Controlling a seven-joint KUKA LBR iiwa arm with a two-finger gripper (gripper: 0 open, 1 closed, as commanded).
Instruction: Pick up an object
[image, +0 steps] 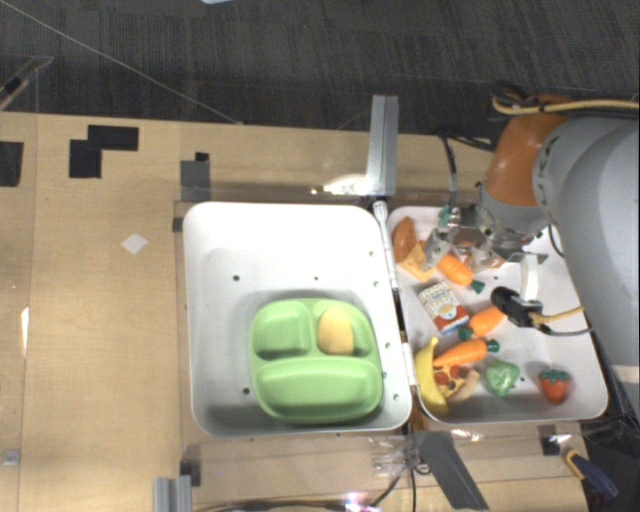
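Note:
My gripper (462, 248) is low in the back of the right bin (585, 400), under the orange band of the arm (515, 165). Just below it lies a small orange carrot (457, 271), touching it or very close. To the gripper's left are a brown bread piece (404, 240) and a yellow cheese wedge (418, 264). Nearer the front lie a small carton (443, 305), two more carrots (487, 320) (461, 352), a banana (427, 372), a pizza slice (456, 381), a green pepper (502, 377) and a strawberry (553, 385).
The left bin (230, 250) holds a green divided plate (300, 385) with a yellow lemon-like fruit (337, 330) in its upper right compartment. A black cable part (515, 305) hangs over the right bin. Metal brackets stand at the bins' back and front edges.

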